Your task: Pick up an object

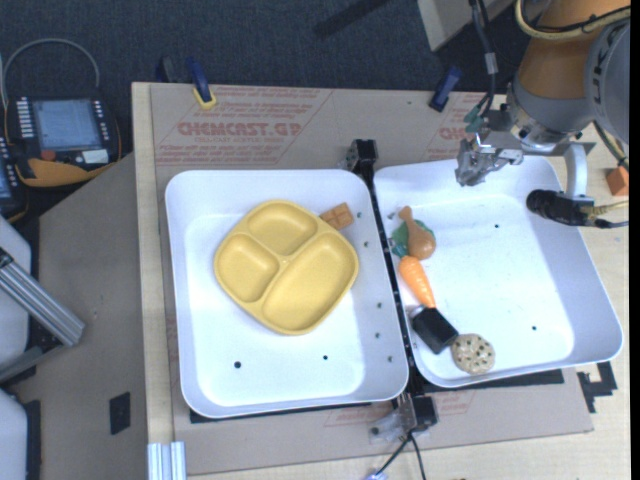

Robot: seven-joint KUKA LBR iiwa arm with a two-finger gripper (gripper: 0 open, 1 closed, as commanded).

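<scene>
Cardboard covers the bench [250, 118], with dark carpet beyond, and two white bins sit side by side on it. Starting near, in the right bin [560, 298]: a speckled cookie [472, 352] by the near rim, a black block [434, 329] touching it on the left. Just beyond, an orange carrot [417, 279] lies along the left wall, and farther still a pear-like piece [414, 236] with a green bit beside it. Over in the left bin [200, 298], a yellow divided plate [287, 265] sits mid-bin, a small brown cube [337, 215] at its far right edge. Far right, the gripper [473, 173] hangs over the right bin's far rim, nothing between the fingers; whether they are parted or closed I cannot tell.
</scene>
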